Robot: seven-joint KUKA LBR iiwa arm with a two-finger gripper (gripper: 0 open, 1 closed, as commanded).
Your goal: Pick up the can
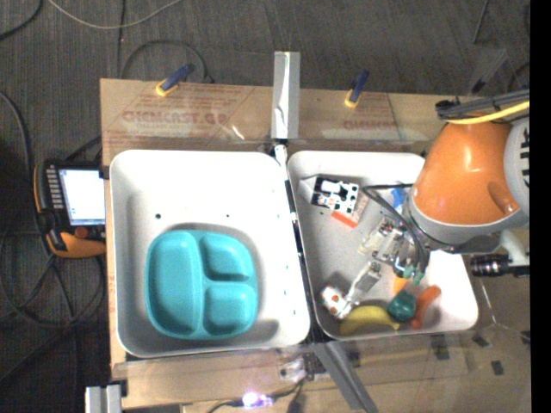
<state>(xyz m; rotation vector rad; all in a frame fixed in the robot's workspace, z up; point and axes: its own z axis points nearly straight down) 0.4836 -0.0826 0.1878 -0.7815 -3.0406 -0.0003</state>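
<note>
In the right bin (448,321), a small red and white can (331,298) lies near the front left corner. My gripper (351,292) reaches down and to the left from the orange-banded wrist (465,183). Its tip is right beside the can, on the can's right side, and seems to touch it. I cannot tell whether the can sits inside the gripper. A yellow banana (370,319) lies just in front of the gripper tip.
A teal toy (401,306) and an orange carrot (426,305) lie right of the banana. A black and white box (336,194) sits at the right bin's back left. The left bin (129,179) holds a teal divided plate (204,282).
</note>
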